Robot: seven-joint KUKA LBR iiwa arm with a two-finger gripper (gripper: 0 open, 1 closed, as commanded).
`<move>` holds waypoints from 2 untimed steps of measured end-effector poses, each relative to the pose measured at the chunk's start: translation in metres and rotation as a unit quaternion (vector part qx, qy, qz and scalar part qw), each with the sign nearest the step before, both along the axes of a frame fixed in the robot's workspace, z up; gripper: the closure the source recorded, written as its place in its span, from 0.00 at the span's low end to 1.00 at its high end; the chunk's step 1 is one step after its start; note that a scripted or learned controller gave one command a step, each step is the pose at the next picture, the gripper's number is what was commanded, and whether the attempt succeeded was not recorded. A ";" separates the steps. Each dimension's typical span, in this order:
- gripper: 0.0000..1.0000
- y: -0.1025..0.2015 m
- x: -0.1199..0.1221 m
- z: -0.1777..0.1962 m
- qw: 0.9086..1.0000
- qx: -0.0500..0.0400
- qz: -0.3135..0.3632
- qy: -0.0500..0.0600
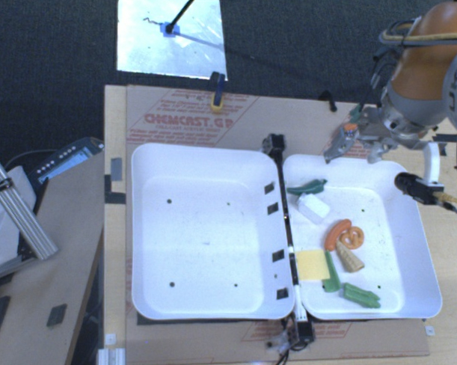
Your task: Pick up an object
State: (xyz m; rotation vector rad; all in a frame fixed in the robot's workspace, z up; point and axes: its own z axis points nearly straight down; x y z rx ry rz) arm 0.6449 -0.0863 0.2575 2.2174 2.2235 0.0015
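Two shallow white bins sit side by side on a bench. The left bin [204, 229] holds nothing. The right bin [417, 259] holds a scatter of small items: a green piece [307, 187] near its upper left, a white block [313, 208] just below that, an orange curved piece [336, 234] touching a pretzel [353, 236], a tan ridged piece [350, 258], a yellow square [312, 265] by the divider, and two more green pieces [361, 296] near the front. The gripper [357, 145] hangs over the right bin's back edge, above the items; whether its fingers are apart or together cannot be told.
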 end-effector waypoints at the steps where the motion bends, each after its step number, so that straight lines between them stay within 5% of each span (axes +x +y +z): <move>1: 0.00 -0.100 -0.027 -0.130 1.000 -0.001 -0.005 0.006; 2: 0.00 -0.048 -0.021 -0.162 1.000 -0.001 -0.001 -0.001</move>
